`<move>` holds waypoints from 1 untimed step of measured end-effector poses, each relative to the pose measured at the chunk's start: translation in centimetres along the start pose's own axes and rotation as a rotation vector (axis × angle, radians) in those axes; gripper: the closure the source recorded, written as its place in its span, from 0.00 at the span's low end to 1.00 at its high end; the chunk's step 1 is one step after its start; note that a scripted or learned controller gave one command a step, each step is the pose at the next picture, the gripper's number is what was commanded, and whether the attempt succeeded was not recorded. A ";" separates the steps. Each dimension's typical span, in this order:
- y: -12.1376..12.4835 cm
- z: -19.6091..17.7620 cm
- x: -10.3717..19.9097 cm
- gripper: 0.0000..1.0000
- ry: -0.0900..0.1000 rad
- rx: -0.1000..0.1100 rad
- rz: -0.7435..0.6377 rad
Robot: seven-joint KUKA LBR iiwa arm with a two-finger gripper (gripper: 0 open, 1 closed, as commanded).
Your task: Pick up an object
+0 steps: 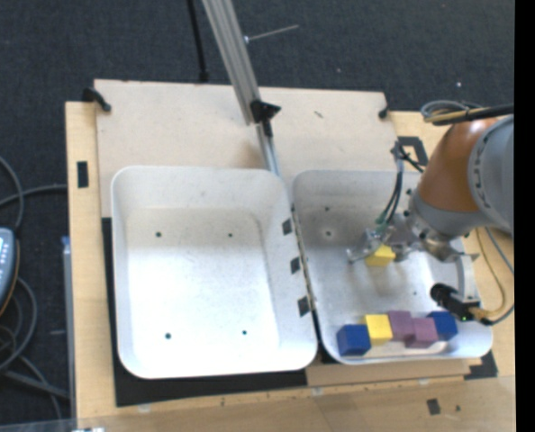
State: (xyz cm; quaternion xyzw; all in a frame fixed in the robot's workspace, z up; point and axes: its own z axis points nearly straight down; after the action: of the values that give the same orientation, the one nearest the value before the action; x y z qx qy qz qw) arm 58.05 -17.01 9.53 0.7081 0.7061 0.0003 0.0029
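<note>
My gripper is down inside the right bin, near its middle, below the arm's orange band. A small yellow block lies right at the gripper's tip, touching or nearly touching it. I cannot tell whether the block rests on the bin floor or hangs just above it. Along the bin's front wall sits a row of blocks: a blue one, a yellow one, two purple ones and another blue one.
The left bin stands beside the right one, with a shared wall between them. A slanted metal pole rises from behind the bins. Cables hang beside the wrist at the right bin's far right edge.
</note>
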 end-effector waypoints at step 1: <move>0.0 -1.3 0.0 1.00 0.001 -0.003 0.005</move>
State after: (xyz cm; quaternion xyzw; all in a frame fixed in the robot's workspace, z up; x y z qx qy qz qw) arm 58.07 -17.01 10.88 0.7097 0.7045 0.0015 0.0036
